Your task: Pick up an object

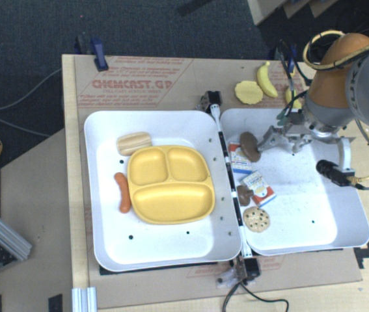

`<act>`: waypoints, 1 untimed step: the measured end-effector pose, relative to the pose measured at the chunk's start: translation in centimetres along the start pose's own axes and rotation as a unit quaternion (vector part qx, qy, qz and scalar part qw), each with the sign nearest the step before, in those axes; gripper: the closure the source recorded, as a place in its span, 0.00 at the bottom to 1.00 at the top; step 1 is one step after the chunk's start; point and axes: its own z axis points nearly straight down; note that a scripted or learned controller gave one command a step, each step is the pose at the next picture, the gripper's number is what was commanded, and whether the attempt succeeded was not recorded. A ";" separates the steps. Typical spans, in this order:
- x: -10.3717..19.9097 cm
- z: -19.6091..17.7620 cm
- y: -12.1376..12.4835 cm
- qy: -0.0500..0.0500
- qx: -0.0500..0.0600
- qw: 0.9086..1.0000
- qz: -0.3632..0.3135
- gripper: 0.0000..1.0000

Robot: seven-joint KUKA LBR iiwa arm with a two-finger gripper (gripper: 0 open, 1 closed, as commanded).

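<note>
Light is even and bright from overhead on my feed. The white bins (106, 239) nearly blow out; shadows beneath objects are short and soft. Dark carpet (28, 25) loses detail. Slight softness throughout, with the arm (340, 83) blurrier at the right edge.

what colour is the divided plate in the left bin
Yellow: the three-compartment plastic plate in the left white bin is plain yellow, seen in the camera view.

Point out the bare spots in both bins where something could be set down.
Right bin: open floor right of the cookie, below the hand. Left bin: a bare strip below the yellow tray. Crowded: the right bin's left edge, with cookie, packets and brown piece.
</note>
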 end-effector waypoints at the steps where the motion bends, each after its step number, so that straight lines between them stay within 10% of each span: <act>1: 4.4 0.3 -3.2 -0.007 -0.015 1.000 0.001 0.00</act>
